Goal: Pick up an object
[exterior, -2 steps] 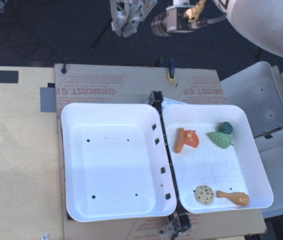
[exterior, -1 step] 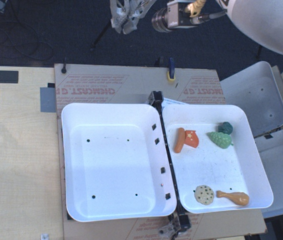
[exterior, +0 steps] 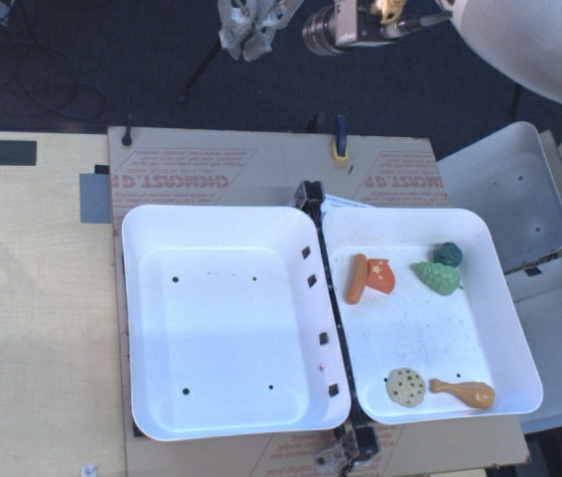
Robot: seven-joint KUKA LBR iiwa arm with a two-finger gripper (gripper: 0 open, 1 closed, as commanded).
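I see the end effector (exterior: 257, 23) hanging past the desk's far edge, whether spread or pressed together I cannot tell. The right white bin (exterior: 504, 296) holds an orange sausage-shaped toy (exterior: 357, 278) touching a red wedge (exterior: 380, 277), a green leafy toy (exterior: 437, 277) beside a dark teal lump (exterior: 448, 254), and near its front edge a speckled round cracker (exterior: 405, 387) beside a tan drumstick (exterior: 465, 393). Nothing lies over them.

Bright, cool light washes both white bins (exterior: 223, 229), whose floors read almost flat white with a faint bluish cast, while the upper part of the frame falls off into deep dark. Soft shadows lie along the inner walls of the left bin, strongest at its left and lower sides, and the small toys at right cast only short, faint shadows. The picture is slightly soft and grainy throughout, and the gripper (exterior: 251, 28) at top centre is blurred and pale against the dark background.
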